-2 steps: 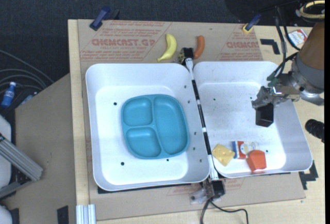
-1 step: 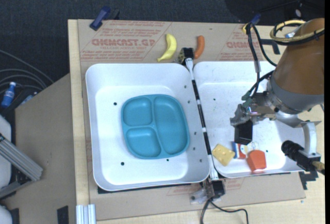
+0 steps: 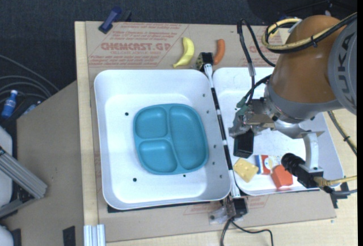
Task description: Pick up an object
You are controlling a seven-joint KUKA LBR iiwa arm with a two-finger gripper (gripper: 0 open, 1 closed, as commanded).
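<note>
Jaws low over right bin, beside yellow block

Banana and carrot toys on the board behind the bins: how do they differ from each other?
The banana is yellow; the carrot is orange. The banana is the thicker and more strongly curved of the two, while the carrot is slimmer and only slightly bent. The banana lies behind the left bin, the carrot farther right, near the divide between the bins. Both rest on the brown board, outside the bins, roughly side by side.
</note>
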